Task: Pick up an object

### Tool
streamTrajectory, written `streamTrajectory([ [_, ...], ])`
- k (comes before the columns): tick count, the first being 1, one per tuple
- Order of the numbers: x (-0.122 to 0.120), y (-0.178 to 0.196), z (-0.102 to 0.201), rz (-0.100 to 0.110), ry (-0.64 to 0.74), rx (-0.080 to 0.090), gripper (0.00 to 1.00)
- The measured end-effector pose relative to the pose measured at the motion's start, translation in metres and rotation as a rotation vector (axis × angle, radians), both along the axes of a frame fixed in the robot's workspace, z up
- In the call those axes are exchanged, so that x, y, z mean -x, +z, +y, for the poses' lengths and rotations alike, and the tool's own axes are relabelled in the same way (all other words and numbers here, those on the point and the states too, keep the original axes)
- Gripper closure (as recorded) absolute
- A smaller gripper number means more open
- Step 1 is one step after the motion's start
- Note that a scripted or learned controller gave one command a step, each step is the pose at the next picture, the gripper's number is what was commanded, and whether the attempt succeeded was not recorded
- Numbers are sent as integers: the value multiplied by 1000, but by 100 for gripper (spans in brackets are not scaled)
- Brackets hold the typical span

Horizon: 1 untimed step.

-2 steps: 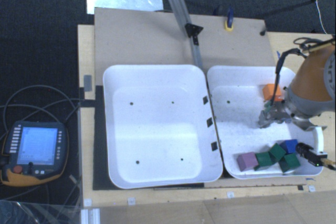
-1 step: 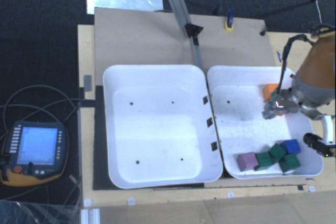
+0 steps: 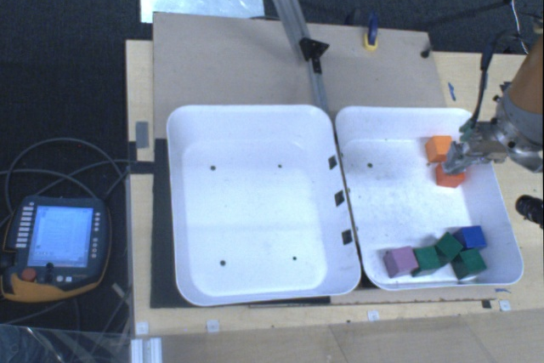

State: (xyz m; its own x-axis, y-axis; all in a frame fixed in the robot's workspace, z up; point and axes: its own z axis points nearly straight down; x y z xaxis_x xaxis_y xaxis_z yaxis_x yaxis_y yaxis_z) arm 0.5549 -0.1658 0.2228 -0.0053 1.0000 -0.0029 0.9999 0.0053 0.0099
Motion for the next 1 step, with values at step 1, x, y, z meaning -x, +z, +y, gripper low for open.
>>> streamTrajectory([
  [1, -1, 9, 0, 6, 0, -2, 100],
])
